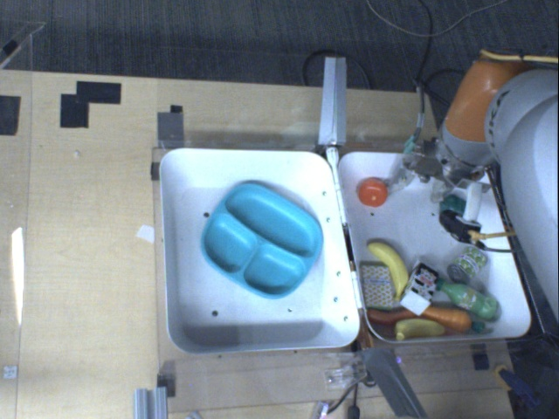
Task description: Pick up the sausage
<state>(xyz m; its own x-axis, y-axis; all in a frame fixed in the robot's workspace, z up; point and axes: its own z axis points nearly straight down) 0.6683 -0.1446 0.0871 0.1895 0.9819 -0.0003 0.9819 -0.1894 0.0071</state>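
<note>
Gripper (434,171) near the right bin's (397,166) far edge; we cannot tell its state. Sausage (381,316) lies along that bin's near edge, crowded by banana (389,267) and carrot (445,318); we note open floor mid-bin.

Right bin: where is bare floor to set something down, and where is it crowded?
In the right bin, bare floor lies between the orange ball and the banana, running right toward the end effector. The near edge is crowded: sausage, carrot, green bottle packed together.
</note>
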